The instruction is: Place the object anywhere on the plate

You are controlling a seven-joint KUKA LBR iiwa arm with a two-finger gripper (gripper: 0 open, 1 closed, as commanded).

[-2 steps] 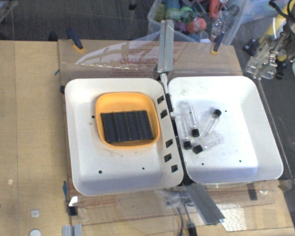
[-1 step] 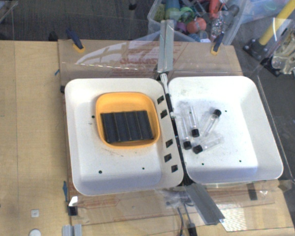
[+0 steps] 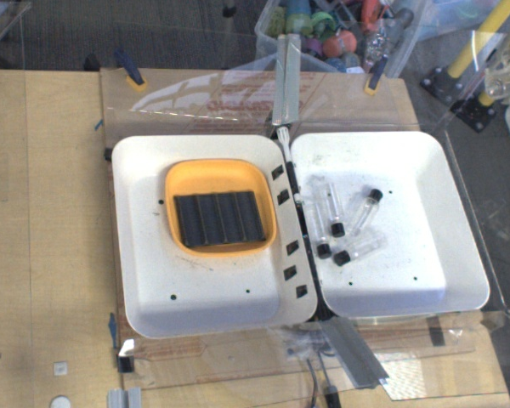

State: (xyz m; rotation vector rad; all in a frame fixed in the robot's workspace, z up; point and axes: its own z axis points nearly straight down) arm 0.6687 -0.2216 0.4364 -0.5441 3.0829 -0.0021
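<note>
1. Left bin (image 3: 144, 304): an orange plate (image 3: 219, 172) sits in it, and a black ribbed object (image 3: 219, 218) lies flat on the plate, covering most of its middle.
2. Right bin (image 3: 425, 228): several clear vials with black caps (image 3: 344, 219) lie scattered near its left side, close to the divider between the bins.
3. End effector: its state cannot be told from this shot.
4. Behind the table (image 3: 42, 185), a clear tub of colourful toys (image 3: 340, 11) stands.
</note>
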